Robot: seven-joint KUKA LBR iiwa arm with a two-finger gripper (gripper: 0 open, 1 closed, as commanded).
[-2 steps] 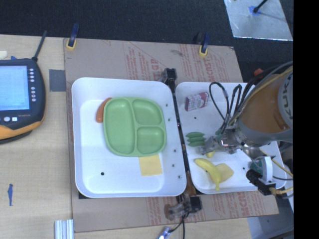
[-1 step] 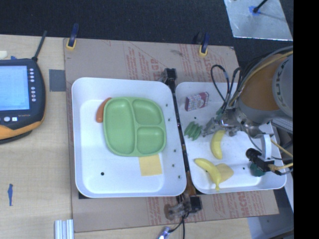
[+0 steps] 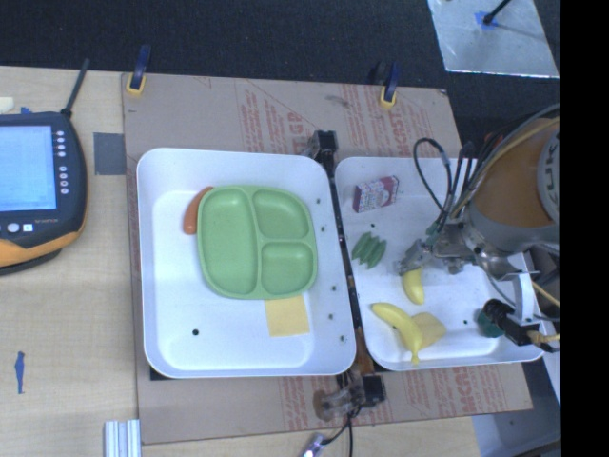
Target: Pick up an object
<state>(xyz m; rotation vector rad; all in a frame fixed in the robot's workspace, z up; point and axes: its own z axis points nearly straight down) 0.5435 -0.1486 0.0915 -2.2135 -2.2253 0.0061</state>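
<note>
My gripper [image 3: 419,261] hangs low in the right bin [image 3: 457,355], at the end of the grey arm with the orange band. Directly beneath its tip lies a small yellow piece [image 3: 413,288], touching it or nearly so. A yellow banana [image 3: 398,323] lies toward the bin's front, resting against a pale yellow block [image 3: 430,328]. A green pod-like item [image 3: 368,248] sits left of the gripper. A small purple carton [image 3: 376,194] lies at the back of this bin.
The left bin [image 3: 162,341] holds a green divided plate [image 3: 257,242], an orange sausage [image 3: 191,211] at its left rim and a yellow square slice [image 3: 287,316] in front. A dark green object [image 3: 490,320] lies by the right bin's front right. A tablet [image 3: 33,188] rests far left.
</note>
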